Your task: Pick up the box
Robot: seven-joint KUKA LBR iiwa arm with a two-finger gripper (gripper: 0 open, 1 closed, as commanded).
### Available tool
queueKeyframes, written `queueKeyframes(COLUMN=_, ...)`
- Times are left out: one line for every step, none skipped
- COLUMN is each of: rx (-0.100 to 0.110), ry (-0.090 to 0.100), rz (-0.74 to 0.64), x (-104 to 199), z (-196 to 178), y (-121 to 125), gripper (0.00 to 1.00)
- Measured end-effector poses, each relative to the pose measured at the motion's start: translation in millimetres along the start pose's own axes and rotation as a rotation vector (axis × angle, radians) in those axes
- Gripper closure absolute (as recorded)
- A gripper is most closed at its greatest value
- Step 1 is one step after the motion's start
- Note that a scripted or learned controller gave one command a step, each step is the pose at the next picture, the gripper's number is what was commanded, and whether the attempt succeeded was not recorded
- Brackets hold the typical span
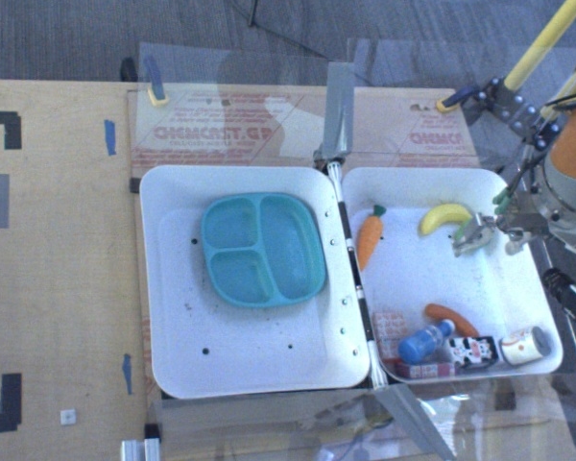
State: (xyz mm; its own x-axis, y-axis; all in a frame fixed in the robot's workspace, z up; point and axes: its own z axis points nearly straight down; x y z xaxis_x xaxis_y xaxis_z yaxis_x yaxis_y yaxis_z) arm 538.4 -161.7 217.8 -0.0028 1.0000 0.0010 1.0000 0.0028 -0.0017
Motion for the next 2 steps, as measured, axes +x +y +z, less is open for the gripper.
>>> queueKeyframes(rx=-0.013, ry=-0.003, rz=-0.07, x=45, z=129, y=11, gripper=0.0)
queueKeyframes(rx=0.005, ry=-0.002, rz=0.102, x=43, z=131, y=128, gripper=0.0)
